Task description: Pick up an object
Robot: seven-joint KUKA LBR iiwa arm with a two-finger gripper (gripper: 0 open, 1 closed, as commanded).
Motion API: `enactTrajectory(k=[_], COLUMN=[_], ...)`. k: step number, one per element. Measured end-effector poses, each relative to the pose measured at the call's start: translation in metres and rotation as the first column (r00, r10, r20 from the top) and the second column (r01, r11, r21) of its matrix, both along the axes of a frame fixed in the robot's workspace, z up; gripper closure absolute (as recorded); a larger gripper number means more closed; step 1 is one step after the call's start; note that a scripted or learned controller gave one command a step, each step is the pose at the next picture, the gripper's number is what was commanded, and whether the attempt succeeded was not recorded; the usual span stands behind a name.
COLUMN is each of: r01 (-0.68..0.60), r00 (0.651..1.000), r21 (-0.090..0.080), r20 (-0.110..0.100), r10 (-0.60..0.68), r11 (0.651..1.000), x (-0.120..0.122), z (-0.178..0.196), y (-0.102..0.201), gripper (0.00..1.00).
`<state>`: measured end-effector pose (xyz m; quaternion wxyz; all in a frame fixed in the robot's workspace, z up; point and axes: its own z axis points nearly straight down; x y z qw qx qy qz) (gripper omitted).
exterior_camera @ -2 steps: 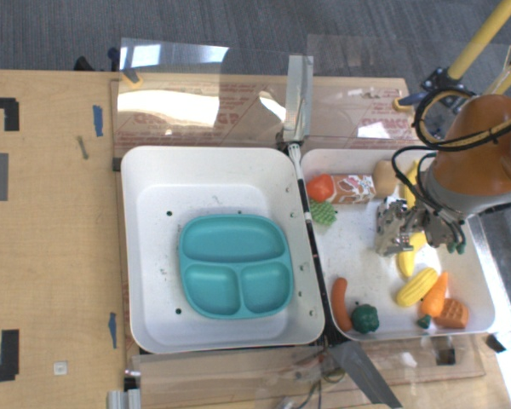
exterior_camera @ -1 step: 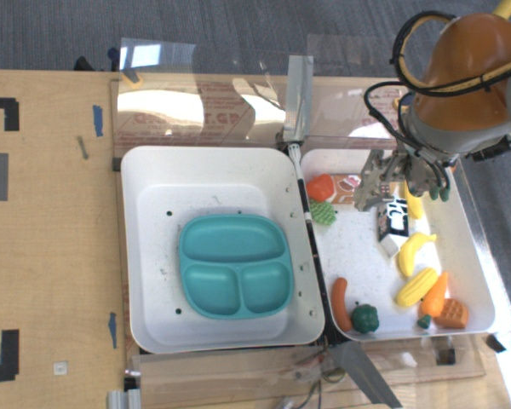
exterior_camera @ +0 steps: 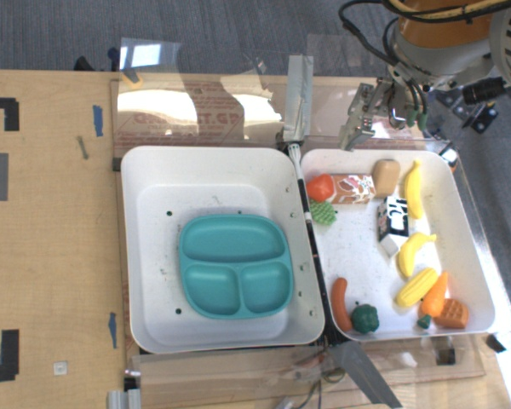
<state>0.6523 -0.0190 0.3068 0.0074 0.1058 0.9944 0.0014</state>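
Two shallow white bins are seen side by side on the bench. In the left bin (exterior_camera: 145, 194) a teal divided tray (exterior_camera: 235, 264) is laid flat near the middle. The right bin (exterior_camera: 473, 254) is filled with toy foods: a red tomato (exterior_camera: 320, 187) and a green leafy piece (exterior_camera: 324, 214) are placed by the divider, with a red-and-white packet (exterior_camera: 354, 189) just beside the tomato and a tan potato-like piece (exterior_camera: 386, 176) next to that. A yellow banana (exterior_camera: 414, 189) is set upright along the far right part, and a black-and-white carton (exterior_camera: 393, 221) is found below it. Further toward the near edge, two more yellow pieces (exterior_camera: 416, 269) are grouped with an orange carrot (exterior_camera: 435, 295) and a small orange waffle-like piece (exterior_camera: 453, 313). A red sausage (exterior_camera: 340, 302) and a dark green broccoli-like piece (exterior_camera: 365, 318) are lodged in the near left corner. The gripper (exterior_camera: 383, 119) is held above the far rim of the right bin, apart from all the items, with nothing seen between its fingers; the two fingers are spread well apart.
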Motion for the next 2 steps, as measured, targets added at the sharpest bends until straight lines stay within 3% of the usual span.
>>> enactTrajectory(k=[1,2], r01=[0.177,0.546], r00=[0.984,0.838], r21=[0.000,-0.001], r20=[-0.010,-0.015], r10=[-0.177,-0.546], r11=[0.984,0.838], x=[-0.060,-0.136], z=[0.022,0.009], y=[0.028,0.040], gripper=[1.00,1.00])
